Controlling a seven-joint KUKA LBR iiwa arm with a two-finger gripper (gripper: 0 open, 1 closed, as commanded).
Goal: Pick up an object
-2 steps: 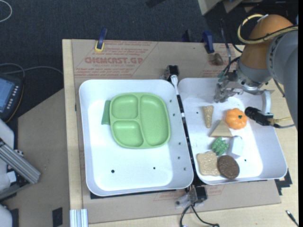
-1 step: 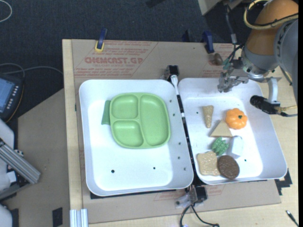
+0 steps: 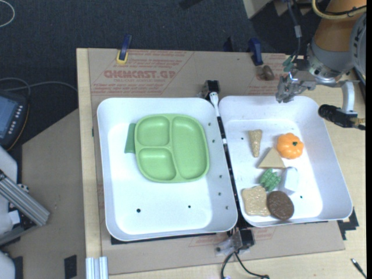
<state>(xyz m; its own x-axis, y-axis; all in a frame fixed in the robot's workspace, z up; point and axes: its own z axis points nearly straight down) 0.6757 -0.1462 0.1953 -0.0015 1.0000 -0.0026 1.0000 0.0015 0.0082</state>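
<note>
Grey metal and orange at the upper right: arm (image 3: 337, 34), cut off by the frame's top and side. Gripper (image 3: 286, 93) hung over the back rim of the right bin (image 3: 325, 173), too small and blurred to tell whether open or closed; nothing seen held.

Lay clustered in that bin's middle and near end: orange pumpkin (image 3: 289, 146), pale wedge (image 3: 255, 142), tan triangle (image 3: 271, 159), green leafy piece (image 3: 270, 179) half hidden, white lump (image 3: 290, 178) barely distinct from the floor, cracker (image 3: 254, 201), brown disc (image 3: 280, 205). Bare floor along the back and right walls.

Left bin (image 3: 116, 202): green divided plate (image 3: 172, 147), a darker green edge (image 3: 129, 138) poking out beneath.
</note>
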